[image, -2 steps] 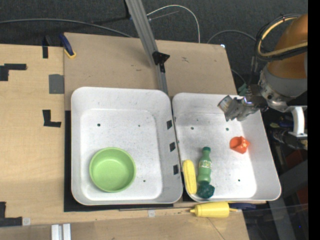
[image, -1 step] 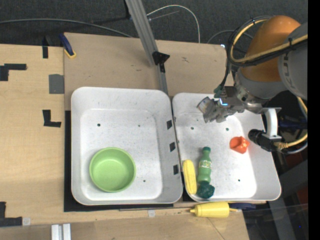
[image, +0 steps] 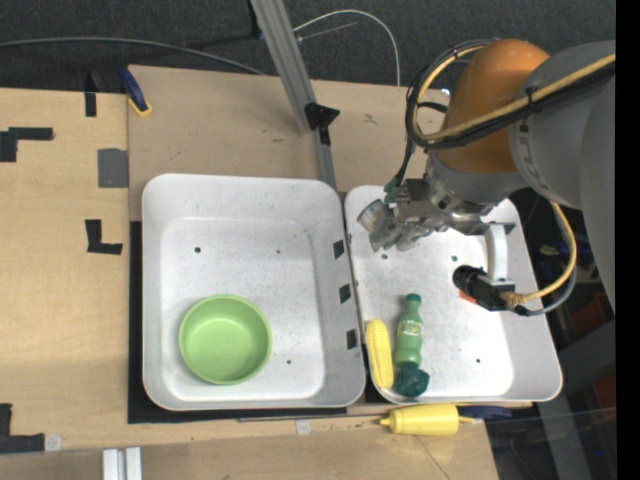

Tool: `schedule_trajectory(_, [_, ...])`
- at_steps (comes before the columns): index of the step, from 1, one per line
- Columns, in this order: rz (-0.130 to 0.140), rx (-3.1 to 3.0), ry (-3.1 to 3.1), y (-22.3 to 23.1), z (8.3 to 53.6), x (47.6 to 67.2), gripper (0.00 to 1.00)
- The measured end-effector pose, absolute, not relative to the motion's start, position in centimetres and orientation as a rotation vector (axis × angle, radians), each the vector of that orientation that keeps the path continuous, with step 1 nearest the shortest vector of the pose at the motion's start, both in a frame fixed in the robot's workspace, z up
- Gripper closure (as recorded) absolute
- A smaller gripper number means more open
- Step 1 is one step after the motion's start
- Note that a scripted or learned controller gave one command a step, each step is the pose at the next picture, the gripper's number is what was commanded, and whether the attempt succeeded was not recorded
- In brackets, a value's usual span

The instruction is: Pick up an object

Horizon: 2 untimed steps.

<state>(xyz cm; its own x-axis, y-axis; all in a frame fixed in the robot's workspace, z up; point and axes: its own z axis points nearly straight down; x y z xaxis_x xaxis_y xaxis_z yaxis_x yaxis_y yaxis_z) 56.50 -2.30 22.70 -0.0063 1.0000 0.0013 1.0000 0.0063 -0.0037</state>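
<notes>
**End effector low over the far end of the right bin**

We see the end effector [image: 385, 226] hanging over the far left corner of the right bin [image: 520, 368], close to the wall it shares with the left bin [image: 160, 268]. From this angle the metal parts blur together, so we cannot tell how it is set. Nothing shows gripped in it.

The arm [image: 540, 118] comes in from the right, its orange band bulging above the wrist, with yellow and black cables looping around it. A black fitting on a white bracket [image: 480, 283] sits just right of the wrist, over the bin floor.

The things to pick lie at the near end of the right bin, well apart from the end effector. A green bottle [image: 409, 336] lies with its cap pointing away from us. A yellow corn cob [image: 378, 353] rests just beside it on the left, along the bin wall. A dark teal lump [image: 411, 379] touches the bottle's near end.

A yellow bottle [image: 425, 420] lies on its side on the tabletop [image: 60, 268], just outside the right bin's near rim.

In the left bin, a green bowl [image: 225, 339] sits upright in the near left part.
</notes>
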Motion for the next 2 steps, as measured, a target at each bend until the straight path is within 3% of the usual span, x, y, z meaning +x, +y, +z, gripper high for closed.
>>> schedule_trajectory(2, [0.004,-2.212,-2.226,9.0,21.9,56.8,1.00])
